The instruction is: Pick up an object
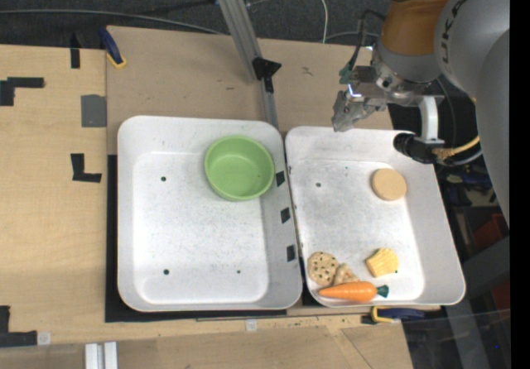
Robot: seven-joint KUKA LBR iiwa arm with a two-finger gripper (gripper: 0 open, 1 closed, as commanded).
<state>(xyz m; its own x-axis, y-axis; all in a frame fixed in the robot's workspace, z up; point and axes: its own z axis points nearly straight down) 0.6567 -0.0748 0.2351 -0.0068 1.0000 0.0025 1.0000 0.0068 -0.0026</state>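
Green bowl (239,166) in left bin (141,218)

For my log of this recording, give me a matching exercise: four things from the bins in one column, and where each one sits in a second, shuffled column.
Things:
1. green bowl
2. carrot
3. round tan disc
4. tool

Places:
A. along the near edge of the right bin
B. above the far edge of the right bin
C. far part of the left bin
D. right side of the right bin, lying alone

Pairs: 1-C, 2-A, 3-D, 4-B
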